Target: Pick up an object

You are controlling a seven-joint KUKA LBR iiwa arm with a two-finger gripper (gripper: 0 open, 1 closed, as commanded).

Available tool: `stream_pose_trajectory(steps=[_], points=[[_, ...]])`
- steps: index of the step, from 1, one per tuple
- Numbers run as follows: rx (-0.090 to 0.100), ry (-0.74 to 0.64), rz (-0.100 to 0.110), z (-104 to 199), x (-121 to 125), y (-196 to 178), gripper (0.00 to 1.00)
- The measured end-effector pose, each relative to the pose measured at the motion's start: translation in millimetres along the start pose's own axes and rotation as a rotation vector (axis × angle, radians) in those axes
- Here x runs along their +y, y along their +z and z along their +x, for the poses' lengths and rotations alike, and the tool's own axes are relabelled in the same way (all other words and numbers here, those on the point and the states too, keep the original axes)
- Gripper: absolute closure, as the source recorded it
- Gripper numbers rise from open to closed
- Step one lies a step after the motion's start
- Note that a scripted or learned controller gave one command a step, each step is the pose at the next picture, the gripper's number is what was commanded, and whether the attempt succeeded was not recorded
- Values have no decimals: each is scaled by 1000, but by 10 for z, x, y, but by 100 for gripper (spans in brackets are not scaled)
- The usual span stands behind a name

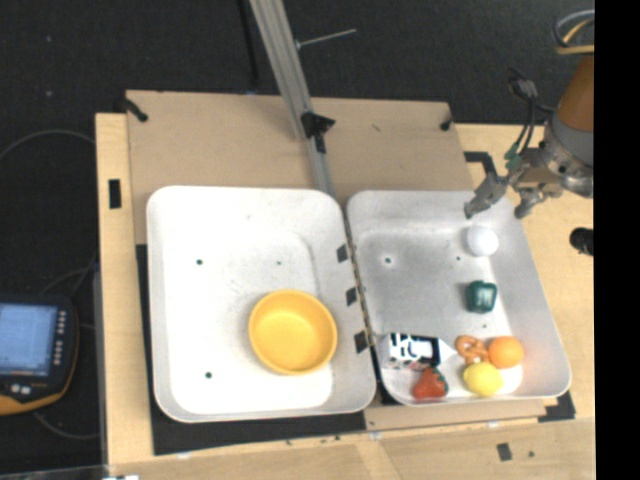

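Grey metal makes up the robot's two-finger pincer (505, 196), and its two fingers spread wide apart with nothing between them. It hangs over the far right corner of the right white plastic bin (415, 268). It sits there, I think, because the closest thing to grab is just below it.

That thing is the small round white ball (482, 240). It lies near the bin's far right corner, just beside the pincer's tips but not touching them. I guess this ball is what the arm wants to pick up.

A little nearer along the right edge sits the small dark green block (482, 296). It rests alone, apart from the others.

The rest huddle by the bin's near edge, maybe because the floor dips toward that side. There is one round orange fruit (507, 351), one round yellow lemon (483, 379), one red strawberry toy (430, 385), one small orange ring-shaped piece (468, 346) and one black and white box (413, 349). The orange fruit, the lemon and the ring touch or nearly touch.

So the right bin holds seven things in all.

The left white plastic bin (200, 228) holds just one thing, a round yellow plastic bowl (292, 331), open side up, near its near right corner.

There are two bins and one pincer.
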State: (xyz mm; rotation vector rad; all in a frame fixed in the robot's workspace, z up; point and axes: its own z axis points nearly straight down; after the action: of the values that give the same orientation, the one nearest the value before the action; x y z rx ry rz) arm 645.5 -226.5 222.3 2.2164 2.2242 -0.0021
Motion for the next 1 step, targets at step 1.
stream_pose_trajectory(steps=[1], points=[[-1, -1, 1, -5, -2, -1, 0]])
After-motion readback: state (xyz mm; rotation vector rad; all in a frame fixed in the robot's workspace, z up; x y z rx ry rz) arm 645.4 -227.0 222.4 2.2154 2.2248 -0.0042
